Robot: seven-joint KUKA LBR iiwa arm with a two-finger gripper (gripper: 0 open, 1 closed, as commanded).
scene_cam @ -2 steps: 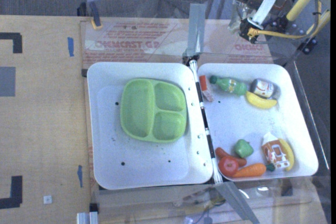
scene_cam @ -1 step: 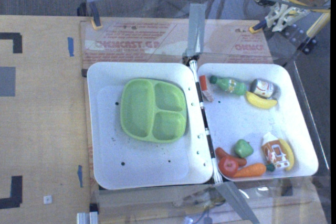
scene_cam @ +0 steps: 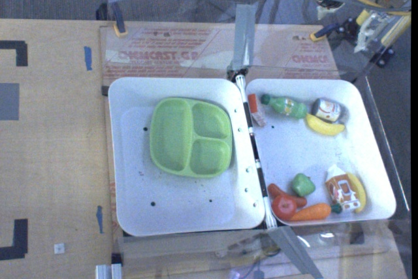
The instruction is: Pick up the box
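The box (scene_cam: 339, 190), a small orange and white carton, lies in the near right corner of the right bin (scene_cam: 366, 140). A yellow banana (scene_cam: 358, 191) rests against its right side. My gripper (scene_cam: 369, 32) hangs at the top right, beyond the far right corner of that bin, above the bench and well away from the box. Yellow cables and the wrist crowd around it.
A green divided plate (scene_cam: 191, 137) sits in the left bin (scene_cam: 130, 193). The right bin also holds a green bottle (scene_cam: 285, 106), a can (scene_cam: 328, 110), a second banana (scene_cam: 324, 127), a red and white packet (scene_cam: 254, 112), a green pepper (scene_cam: 302, 184), a red tomato (scene_cam: 284, 206) and a carrot (scene_cam: 312, 212).
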